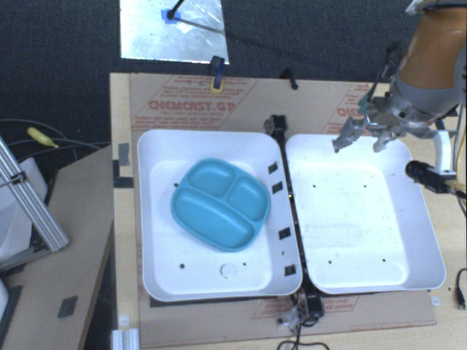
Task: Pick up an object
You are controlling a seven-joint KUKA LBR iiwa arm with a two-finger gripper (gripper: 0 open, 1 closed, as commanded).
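A blue divided plate [221,204] with three compartments lies in the left bin [157,268], a little above its middle. My gripper [363,140] hangs over the far edge of the right bin [419,265], well to the right of the plate. Its two fingers are spread apart with nothing between them.
A black divider with clips [284,188] runs between the two bins. A small clear round disc [229,270] lies near the front of the left bin. A sheet of foil [175,19] lies on the dark floor behind the bench.
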